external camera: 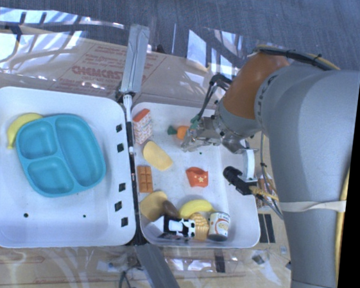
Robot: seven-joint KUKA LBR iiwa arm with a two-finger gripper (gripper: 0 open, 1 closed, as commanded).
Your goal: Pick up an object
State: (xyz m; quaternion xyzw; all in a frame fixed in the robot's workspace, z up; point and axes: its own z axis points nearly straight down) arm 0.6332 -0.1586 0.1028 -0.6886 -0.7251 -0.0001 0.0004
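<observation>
The gripper (196,140) was positioned low over the far part of the right bin (240,208), just beside a small carrot (179,131), presumably as the pick target. Whether it was apart or together could not be judged; the wrist hid it. Remaining toys were clustered at the near edge, partly overlapping.

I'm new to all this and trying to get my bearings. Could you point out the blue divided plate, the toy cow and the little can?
blue divided plate (62,154): camera view, middle ridge between its compartments.
toy cow (179,226): camera view, its body.
little can (219,225): camera view, its side label.
</observation>
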